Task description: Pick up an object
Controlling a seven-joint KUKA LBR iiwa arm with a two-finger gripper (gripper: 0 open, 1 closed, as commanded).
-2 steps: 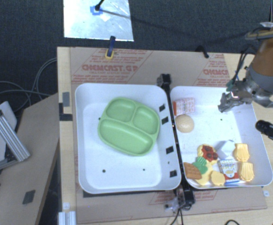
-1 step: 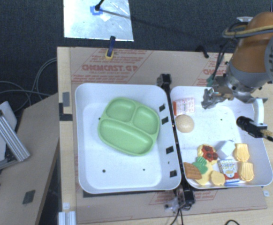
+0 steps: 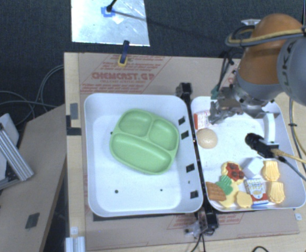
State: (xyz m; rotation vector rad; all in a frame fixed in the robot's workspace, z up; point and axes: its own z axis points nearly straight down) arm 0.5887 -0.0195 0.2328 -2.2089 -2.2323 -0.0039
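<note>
Two-finger gripper [image 3: 220, 112] low over the right white bin [image 3: 289, 156], its opening impossible to judge, round beige egg-shaped toy [image 3: 206, 138] just below it, no clear long axis.

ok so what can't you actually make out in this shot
- Gripper: the wrist and cables above cover its fingertips in the camera view, so its grip is unreadable.
- Red-and-white packet: partly under the gripper; label too small to read.
- Toy food pile: pieces overlap, too small to name each.
- Arm: cut off by the right edge.
</note>
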